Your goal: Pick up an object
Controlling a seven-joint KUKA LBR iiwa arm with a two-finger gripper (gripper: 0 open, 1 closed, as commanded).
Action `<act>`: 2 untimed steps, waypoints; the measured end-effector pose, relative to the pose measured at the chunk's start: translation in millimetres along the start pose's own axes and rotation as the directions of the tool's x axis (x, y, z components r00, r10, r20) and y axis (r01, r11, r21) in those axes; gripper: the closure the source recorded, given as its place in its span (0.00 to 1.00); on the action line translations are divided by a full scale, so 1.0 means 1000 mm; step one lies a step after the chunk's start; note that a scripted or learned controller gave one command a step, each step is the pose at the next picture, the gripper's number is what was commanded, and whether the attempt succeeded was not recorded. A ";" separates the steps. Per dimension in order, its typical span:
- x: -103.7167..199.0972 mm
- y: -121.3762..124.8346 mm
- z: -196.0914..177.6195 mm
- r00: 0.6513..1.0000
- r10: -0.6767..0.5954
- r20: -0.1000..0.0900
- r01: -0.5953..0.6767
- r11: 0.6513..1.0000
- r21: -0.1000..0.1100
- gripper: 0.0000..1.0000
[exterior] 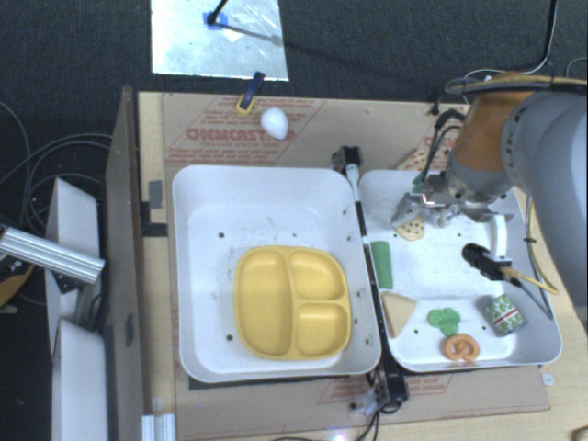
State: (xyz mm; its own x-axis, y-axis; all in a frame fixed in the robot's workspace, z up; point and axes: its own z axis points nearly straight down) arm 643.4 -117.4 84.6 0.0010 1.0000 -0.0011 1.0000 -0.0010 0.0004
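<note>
Gripper (411,211) is parked low over the back-left part of the right bin (542,338), pretty much on top of the cookie (412,231), so that's probably what's being gone for. How wide the gripper is set can't be told from this angle, since the metal is just a blur against the white. Nothing is seen clamped in it, so no grasp can be claimed yet. The cookie is lying flat on the bin floor, either touched by the gripper tip or just under it, hard to say which.

Why the cookie? Best guess is that it's been left with clear floor around it. The green stick (381,265) is tucked along the divider wall, so little room would be had on that side. The wedge (397,312), broccoli (445,320), pretzel (459,347) and can (503,313) are bunched toward the front edge, near one another.

A flat thing like that could easily be pushed around instead of lifted, so a slip wouldn't be a surprise.

The left bin (197,209) is taken up by a yellow plate (292,301), well apart from the action. An egg (274,122) is sat outside the bins, likely out of play.
</note>
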 end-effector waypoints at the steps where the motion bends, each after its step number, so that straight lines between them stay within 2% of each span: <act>1: 0.001 0.004 -0.016 1.000 -0.003 0.000 0.003 1.000 -0.009 1.00; 2: 0.001 0.004 -0.015 1.000 -0.004 -0.001 0.004 1.000 -0.008 0.00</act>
State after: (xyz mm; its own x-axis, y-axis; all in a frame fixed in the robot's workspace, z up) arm 647.0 -116.0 99.5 -0.0026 1.0000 -0.0005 1.0000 0.0026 0.0080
